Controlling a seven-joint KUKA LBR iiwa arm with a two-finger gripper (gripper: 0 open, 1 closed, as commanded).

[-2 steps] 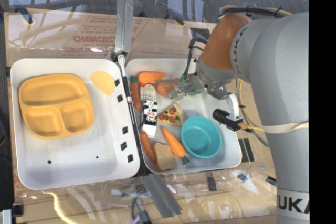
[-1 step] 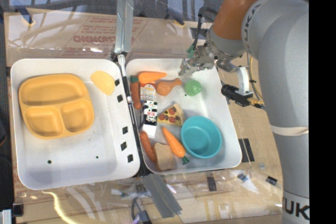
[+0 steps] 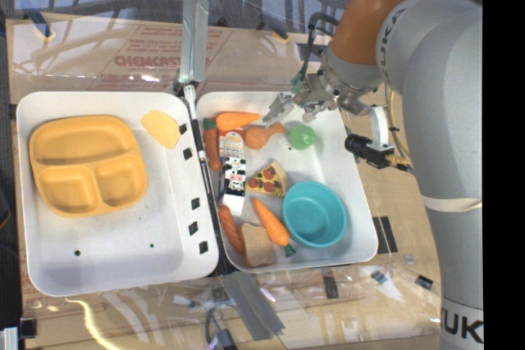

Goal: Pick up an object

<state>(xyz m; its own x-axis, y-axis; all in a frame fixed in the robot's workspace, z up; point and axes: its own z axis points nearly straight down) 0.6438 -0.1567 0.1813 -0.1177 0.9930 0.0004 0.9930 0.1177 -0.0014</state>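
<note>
At the lower right of the frame, the right white bin (image 3: 361, 246) holds a teal plastic bowl (image 3: 315, 214), an orange toy carrot (image 3: 271, 223) and a toy pizza slice (image 3: 267, 179). Higher up, the gripper (image 3: 283, 105) hangs over the bin's upper edge, just above a toy drumstick (image 3: 262, 134) and a green ball (image 3: 301, 136); whether it grips anything, I cannot tell.

Both bins (image 3: 49, 258) are white. The divided tray (image 3: 86, 162) in the left one is yellow-orange, and the chip-shaped piece (image 3: 161, 128) beside it is a paler yellow. In the right bin the bowl (image 3: 315, 214) is teal, the round ball (image 3: 302, 136) is green, and the carrot (image 3: 271, 223) is orange with a green tip. The pizza slice (image 3: 268, 179) is tan with red spots. The small carton (image 3: 235, 175) is black-and-white patched. The bread slice (image 3: 257, 245) is brown. The arm (image 3: 435, 78) is grey with an orange band.
</note>
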